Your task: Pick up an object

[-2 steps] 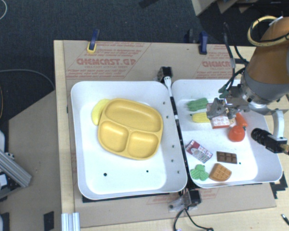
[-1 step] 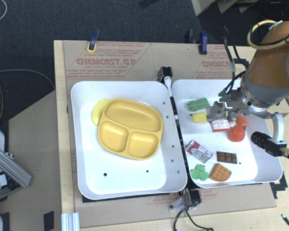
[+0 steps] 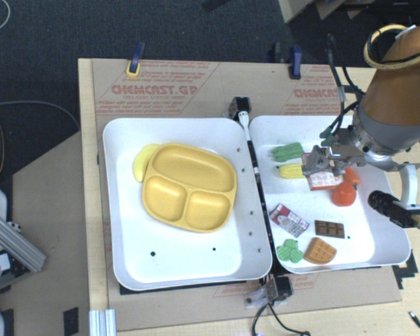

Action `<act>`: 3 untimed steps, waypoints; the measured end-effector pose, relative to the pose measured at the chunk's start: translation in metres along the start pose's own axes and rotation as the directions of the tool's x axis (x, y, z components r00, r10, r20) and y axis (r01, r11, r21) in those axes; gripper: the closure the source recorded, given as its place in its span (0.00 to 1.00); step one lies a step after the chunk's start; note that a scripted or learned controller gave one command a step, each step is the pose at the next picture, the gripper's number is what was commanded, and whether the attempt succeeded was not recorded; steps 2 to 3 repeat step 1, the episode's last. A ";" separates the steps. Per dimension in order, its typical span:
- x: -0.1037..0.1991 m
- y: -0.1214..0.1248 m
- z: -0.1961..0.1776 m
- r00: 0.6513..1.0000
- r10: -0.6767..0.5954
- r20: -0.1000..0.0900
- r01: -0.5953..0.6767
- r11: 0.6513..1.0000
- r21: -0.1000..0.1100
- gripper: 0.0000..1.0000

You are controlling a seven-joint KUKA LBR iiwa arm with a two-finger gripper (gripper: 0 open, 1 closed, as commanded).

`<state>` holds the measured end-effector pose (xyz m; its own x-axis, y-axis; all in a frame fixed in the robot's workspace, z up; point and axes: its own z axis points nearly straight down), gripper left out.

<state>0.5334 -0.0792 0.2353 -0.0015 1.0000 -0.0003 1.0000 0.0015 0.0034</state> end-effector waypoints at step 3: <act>-0.004 -0.008 0.009 1.000 0.002 -0.001 -0.002 1.000 0.006 1.00</act>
